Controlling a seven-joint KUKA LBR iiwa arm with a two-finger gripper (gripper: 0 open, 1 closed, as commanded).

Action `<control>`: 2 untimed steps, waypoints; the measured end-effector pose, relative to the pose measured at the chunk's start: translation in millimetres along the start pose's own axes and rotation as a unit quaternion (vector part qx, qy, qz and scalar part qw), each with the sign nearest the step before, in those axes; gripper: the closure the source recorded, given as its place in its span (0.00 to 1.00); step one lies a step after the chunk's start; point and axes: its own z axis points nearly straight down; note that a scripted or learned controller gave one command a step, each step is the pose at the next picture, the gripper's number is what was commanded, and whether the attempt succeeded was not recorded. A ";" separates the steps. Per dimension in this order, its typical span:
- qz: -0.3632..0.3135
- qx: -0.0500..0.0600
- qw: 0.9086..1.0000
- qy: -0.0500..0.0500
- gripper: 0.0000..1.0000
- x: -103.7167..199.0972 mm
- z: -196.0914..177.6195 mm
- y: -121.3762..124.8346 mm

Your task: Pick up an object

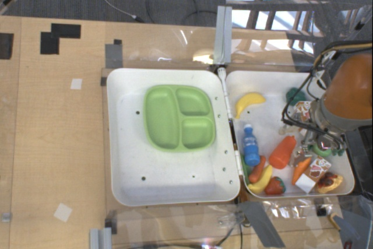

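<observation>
The right bin [274, 80] holds several toy foods. A yellow banana [249, 102] lies near its upper left. A blue bottle [250, 146] lies by the divider, with an orange-red pepper [282, 152] to its right. A carrot [301, 169], a small white carton [312, 175], a strawberry [275, 186] and a second banana [262, 178] crowd the lower part. My gripper [308, 147] hangs low over the right side of this bin, just above the carrot and beside the orange-red pepper. The arm's wrist covers a green item [294, 94] partly.
The left bin [125, 178] carries a green divided plate [178, 117] in its middle. A metal post [223, 32] stands behind the divider between the bins. The arm's orange band [349, 90] looms over the right bin's right edge.
</observation>
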 end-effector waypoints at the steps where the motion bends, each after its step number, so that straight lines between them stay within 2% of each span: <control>1: 0.028 0.000 1.000 -0.001 0.00 14.4 -1.2 44.1; 2: 0.098 0.000 0.995 -0.001 0.00 15.1 -1.7 90.0</control>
